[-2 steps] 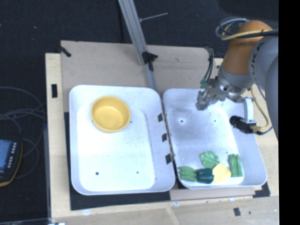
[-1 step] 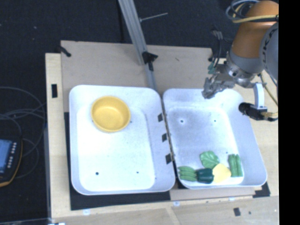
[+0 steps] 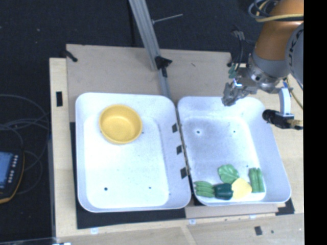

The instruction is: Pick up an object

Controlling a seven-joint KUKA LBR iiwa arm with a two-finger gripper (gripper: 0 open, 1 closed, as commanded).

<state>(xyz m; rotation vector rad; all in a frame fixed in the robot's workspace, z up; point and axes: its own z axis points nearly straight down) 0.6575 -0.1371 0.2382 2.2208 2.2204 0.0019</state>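
End effector (image 3: 231,97), state indiscernible, above right bin's (image 3: 265,137) far rim; small toys (image 3: 232,182) at its near edge look light, firm, graspable across their width.

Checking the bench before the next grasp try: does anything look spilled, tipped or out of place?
Nothing stands out. The yellow bowl sits upright in the left bin; the small green and yellow items huddle in the right bin's near corner.

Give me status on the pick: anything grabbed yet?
Done: nothing lifted. The green and yellow pieces lie in the right bin's near corner, the yellow bowl in the left bin. In hand: end effector over the right bin's far edge. Left: descend, grasp, lift.
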